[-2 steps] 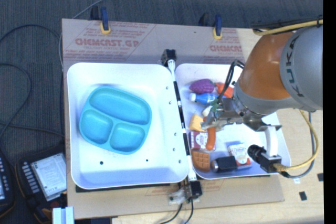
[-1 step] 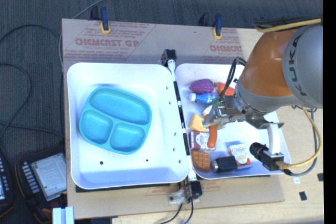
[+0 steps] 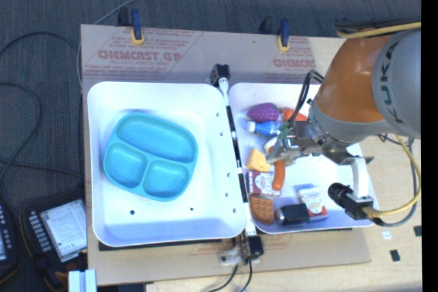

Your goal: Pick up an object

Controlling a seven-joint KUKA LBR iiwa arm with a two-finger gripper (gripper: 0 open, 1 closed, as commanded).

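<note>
You had the tool (image 3: 282, 147) low over the right bin (image 3: 366, 178), above a small orange carrot toy (image 3: 278, 176). I could not tell whether it was apart or together. The toy looked light, hard and slick, so take it across its narrow middle.

white bins (image 3: 164, 96): 2 | blue divided tray (image 3: 150, 156): 1, in left bin | small toy items (image 3: 263, 112): about 8, in right bin

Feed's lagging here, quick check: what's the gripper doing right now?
Gripper: over the right bin, above the toys; open, shut or holding cannot be told.
</note>
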